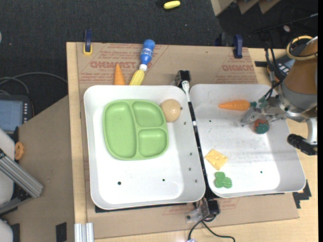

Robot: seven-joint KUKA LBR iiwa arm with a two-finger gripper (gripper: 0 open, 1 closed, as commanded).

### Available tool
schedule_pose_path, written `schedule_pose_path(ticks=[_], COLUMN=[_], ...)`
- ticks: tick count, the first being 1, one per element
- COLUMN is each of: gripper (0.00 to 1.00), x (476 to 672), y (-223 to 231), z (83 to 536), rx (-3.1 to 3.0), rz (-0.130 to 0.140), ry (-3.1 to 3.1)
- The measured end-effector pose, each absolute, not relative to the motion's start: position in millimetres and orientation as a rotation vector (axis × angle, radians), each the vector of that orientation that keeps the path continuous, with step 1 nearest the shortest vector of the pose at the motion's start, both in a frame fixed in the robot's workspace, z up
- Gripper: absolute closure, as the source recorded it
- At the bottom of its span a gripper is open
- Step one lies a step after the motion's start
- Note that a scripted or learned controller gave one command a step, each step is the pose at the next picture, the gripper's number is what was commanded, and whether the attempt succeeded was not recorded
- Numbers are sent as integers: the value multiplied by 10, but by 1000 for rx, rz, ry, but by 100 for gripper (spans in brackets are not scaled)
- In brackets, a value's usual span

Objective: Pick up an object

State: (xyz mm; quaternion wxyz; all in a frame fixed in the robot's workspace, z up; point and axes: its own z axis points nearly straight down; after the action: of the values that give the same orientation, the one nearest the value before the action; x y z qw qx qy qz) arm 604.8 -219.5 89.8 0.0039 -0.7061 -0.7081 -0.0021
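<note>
Gripper (258, 119) low in right bin (282, 183), fingers apparently around a small teal-and-red item (261, 127); grip unclear. Nearest me: broccoli (222, 181), cheese (216, 159). Carrot (234, 105) beside gripper. Left bin (101, 185): green tray (135, 129), egg (171, 110). Farthest, board (171, 54) reads "CHEMAST".

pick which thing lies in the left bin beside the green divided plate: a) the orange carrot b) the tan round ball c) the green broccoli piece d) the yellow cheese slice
b, the tan round ball rests at the upper right edge of the green divided plate in the left bin.
</note>
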Motion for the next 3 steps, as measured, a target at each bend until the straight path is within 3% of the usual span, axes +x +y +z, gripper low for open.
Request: schedule_pose_path(ticks=[3], gripper=[0], x=[6049], y=[-2196], z=[898], rx=[-2213], rz=[-7], ry=[-2219])
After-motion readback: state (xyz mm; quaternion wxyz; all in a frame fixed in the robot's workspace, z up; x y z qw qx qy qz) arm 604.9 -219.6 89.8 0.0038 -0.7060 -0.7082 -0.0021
